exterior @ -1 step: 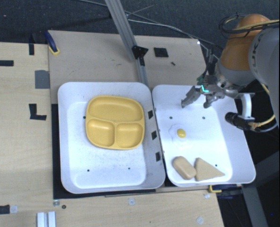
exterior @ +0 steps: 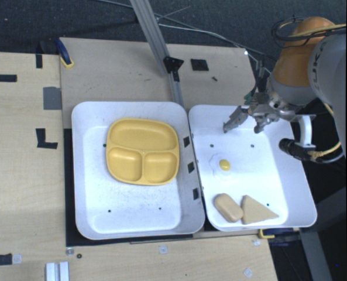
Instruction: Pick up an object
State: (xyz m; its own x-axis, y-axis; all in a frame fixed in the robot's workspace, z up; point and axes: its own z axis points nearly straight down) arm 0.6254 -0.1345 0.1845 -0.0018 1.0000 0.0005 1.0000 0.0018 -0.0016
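Observation:
My gripper [exterior: 242, 125] hangs over the far part of the right bin [exterior: 290, 174], fingers spread open with nothing between them. Below it on the bin floor lies a fried egg toy [exterior: 222, 165], white with a yellow yolk. At the bin's near end sit a tan bread roll [exterior: 227, 207] and a tan triangular wedge [exterior: 257, 209], side by side. A yellow divided plate [exterior: 143, 150] rests in the left bin [exterior: 91, 204].
A slanted metal pole [exterior: 155, 34] rises behind the bins, with cables trailing across the dark floor. The arm's grey body and orange band [exterior: 299, 57] fill the upper right. Black clips [exterior: 189, 167] mark the ridge between the bins.

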